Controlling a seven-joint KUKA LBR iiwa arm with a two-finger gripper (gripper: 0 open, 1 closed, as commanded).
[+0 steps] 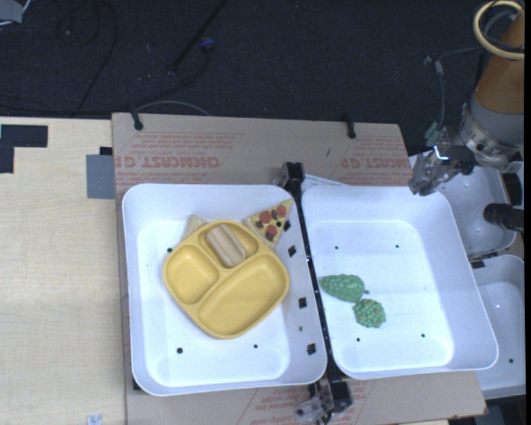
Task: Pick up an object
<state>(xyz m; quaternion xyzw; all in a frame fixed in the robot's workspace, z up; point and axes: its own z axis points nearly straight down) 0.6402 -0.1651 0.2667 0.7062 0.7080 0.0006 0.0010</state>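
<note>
Tool (425, 182) over right bin (460, 237) corner

1. I'm looking down at a robotics lab test bench, not a home or a kitchen.
2. Two white bins (385, 361) sit side by side on a cardboard sheet (248, 153) laid over a pale wood surface (44, 282).
3. Loose cables (195, 42) trail across the dark floor (292, 51) behind.
4. The food here is plastic toys on a yellow tray (227, 282).
</note>
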